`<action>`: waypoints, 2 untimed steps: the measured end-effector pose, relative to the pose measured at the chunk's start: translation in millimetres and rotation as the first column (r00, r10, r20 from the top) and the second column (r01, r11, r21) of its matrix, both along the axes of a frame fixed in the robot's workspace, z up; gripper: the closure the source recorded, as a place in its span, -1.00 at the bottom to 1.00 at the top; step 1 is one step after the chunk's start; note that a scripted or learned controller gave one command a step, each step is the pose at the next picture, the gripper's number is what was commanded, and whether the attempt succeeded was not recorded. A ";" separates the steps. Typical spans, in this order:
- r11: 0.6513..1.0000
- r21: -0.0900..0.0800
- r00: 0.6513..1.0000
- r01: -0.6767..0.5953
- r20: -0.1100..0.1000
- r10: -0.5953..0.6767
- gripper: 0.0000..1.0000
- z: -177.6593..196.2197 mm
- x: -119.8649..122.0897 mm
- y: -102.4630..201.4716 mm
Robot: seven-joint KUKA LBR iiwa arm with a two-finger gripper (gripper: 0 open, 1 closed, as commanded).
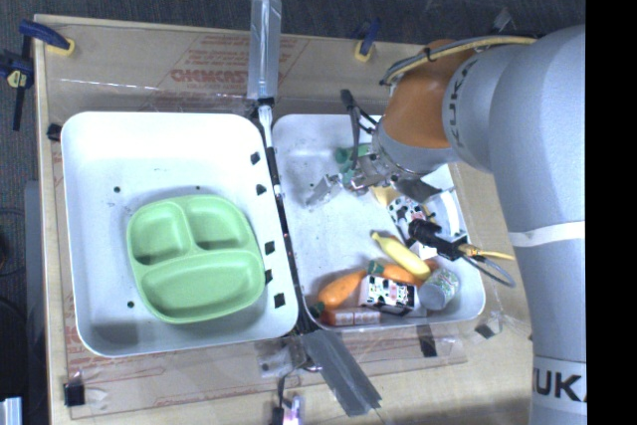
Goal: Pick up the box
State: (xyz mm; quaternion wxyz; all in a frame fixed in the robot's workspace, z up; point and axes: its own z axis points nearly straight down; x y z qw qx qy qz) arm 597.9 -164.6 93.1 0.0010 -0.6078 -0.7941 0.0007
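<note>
The gripper (343,176) is hovering in the right bin (299,214), grip state unclear; the box (390,294) is lying nearer, beside a banana (400,252). The left bin (90,214) is holding a green plate (196,256).

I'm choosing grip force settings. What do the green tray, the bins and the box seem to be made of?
Green tray: likely moulded plastic, matte with a soft sheen. Bins: smooth white plastic, probably, with rounded corners and light glare. Box: looks like printed cardboard, though too small to be sure.
</note>
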 end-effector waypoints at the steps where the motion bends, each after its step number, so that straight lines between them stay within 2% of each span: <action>1: 1.000 -0.003 1.000 0.025 0.001 -0.025 -1.00 -1.2 -55.5 36.1; 2: 0.998 -0.001 0.998 0.069 0.002 -0.069 -1.00 106.5 4.3 -21.1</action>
